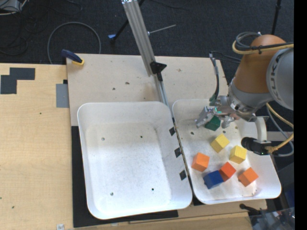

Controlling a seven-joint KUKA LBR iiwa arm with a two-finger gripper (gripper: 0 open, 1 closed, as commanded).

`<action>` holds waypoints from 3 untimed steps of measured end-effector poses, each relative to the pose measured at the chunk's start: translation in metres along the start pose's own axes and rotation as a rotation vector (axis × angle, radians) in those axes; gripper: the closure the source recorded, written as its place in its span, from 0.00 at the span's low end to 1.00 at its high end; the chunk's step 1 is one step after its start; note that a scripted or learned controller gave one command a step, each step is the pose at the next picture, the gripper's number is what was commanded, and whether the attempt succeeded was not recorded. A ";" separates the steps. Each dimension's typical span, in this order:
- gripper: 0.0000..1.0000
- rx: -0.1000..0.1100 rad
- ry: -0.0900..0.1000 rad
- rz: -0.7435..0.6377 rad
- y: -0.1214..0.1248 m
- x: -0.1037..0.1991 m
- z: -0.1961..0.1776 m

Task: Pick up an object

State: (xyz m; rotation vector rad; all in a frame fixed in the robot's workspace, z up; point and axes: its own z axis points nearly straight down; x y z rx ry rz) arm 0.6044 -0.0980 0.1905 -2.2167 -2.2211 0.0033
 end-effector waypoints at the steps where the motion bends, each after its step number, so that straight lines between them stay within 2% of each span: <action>1: 0.00 0.006 -0.002 0.006 -0.007 -0.058 0.074; 2: 0.00 0.001 0.000 0.002 -0.038 -0.057 0.055; 3: 1.00 0.000 0.001 0.007 -0.038 -0.058 0.046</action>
